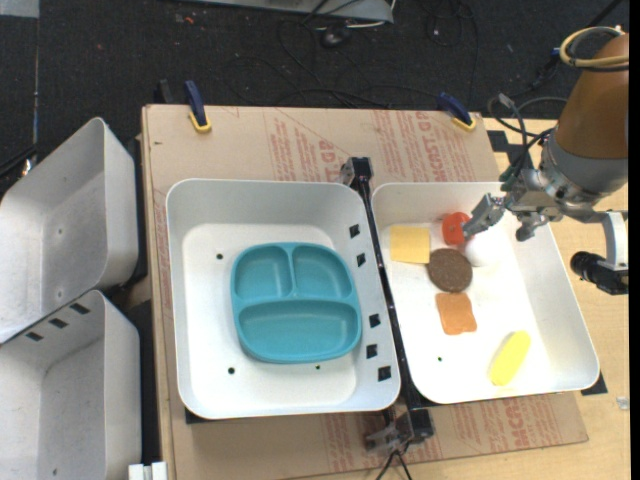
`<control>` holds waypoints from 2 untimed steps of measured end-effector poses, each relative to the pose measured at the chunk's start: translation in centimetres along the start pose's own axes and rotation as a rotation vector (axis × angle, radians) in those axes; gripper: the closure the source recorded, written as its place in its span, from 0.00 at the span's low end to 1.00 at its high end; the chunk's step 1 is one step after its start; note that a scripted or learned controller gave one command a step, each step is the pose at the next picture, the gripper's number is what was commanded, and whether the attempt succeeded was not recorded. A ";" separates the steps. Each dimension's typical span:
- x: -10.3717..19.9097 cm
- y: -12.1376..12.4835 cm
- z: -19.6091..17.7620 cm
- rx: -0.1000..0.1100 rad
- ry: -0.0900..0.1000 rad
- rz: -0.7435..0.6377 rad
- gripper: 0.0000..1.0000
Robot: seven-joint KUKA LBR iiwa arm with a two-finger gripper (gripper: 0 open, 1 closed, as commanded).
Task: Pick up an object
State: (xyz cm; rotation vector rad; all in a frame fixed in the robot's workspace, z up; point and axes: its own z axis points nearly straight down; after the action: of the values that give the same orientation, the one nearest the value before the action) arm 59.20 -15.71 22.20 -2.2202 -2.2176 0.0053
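Gripper [503, 218] spread open, holding nothing, at 3 o'clock of the red piece [455, 228] — shift toward 9 o'clock, straddle it, descend squarely before closing.

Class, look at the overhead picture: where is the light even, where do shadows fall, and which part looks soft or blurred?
Camera view: light is even and bright across both white bins, with no strong glare; the teal divided tray throws only a thin shadow at its edge; the floor beyond the bench is dark; the gripper and wrist look slightly soft, while the yellow piece is crisp.
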 end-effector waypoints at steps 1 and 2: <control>0.3 0.5 6.3 0.000 0.001 0.000 0.00; 1.2 0.2 12.4 0.001 0.001 0.000 0.00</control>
State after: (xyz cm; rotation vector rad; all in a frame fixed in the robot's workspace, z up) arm 59.32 -14.56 9.79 -2.2185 -2.2165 0.0051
